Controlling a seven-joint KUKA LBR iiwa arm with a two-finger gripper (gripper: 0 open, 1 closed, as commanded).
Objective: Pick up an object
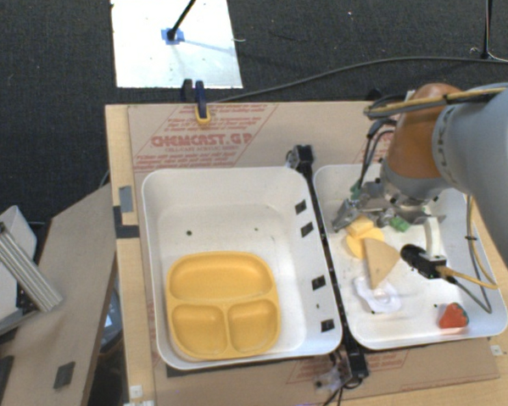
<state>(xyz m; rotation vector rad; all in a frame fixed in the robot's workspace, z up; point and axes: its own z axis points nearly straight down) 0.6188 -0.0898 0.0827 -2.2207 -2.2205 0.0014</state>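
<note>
Since your gripper (369, 207) sits low over the upper left of the right bin (477, 326), the yellow block (363, 231) lies just below it in frame, tan wedge (379, 262) beyond that; I can't tell the gripper's state

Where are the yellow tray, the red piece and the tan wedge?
yellow tray (224, 303), camera view, on the ridge where its three sections meet.
red piece (452, 316), camera view, middle of its top.
tan wedge (379, 263), camera view, centre of its flat face.
</note>
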